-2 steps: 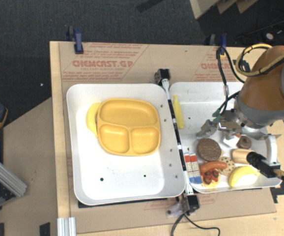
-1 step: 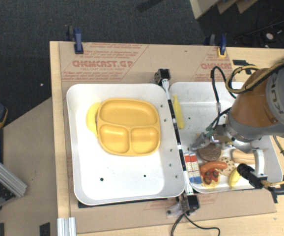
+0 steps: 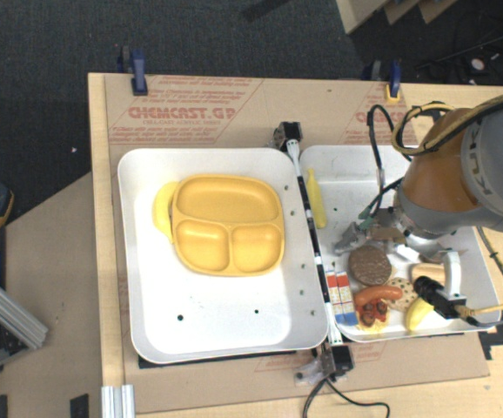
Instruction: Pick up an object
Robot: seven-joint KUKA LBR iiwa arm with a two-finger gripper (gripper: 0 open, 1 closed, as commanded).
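1. Low in the right bin (image 3: 349, 185), right of frame centre: a brown round disc (image 3: 371, 266), flat on the white floor.
2. Directly above it in the frame: the gripper (image 3: 365, 233), tip turned toward the frame's left. Disc just beneath that tip, very near; touching or apart not discernible.
3. Released or clenched: cannot tell, with the tip lost in a dark tangle of metal against the bin floor.
4. Just below the disc: a red sausage-shaped piece (image 3: 378, 295), lying roughly level. At its upper right, close against it, a pale speckled piece (image 3: 399, 286).
5. Left of the sausage, against the bin's left wall: a small box with red and blue print (image 3: 338, 291).
6. Toward the bin's lower right, near the front rim: a yellow lump (image 3: 418, 314).
7. Higher along the same left wall: a yellow stick (image 3: 315, 200), lengthwise beside the wall, well apart from the disc.
8. Behind the gripper, toward the right edge of the frame: an orange band (image 3: 434, 181), then the grey arm (image 3: 495, 172).
9. In the left bin (image 3: 225, 320), left of centre: a yellow divided plate (image 3: 225, 225), one large compartment above two smaller ones, in the bin's upper half.
10. Beneath both bins: a tan board with red print (image 3: 182, 111), with a blue clamp (image 3: 136, 66) at its upper left edge.
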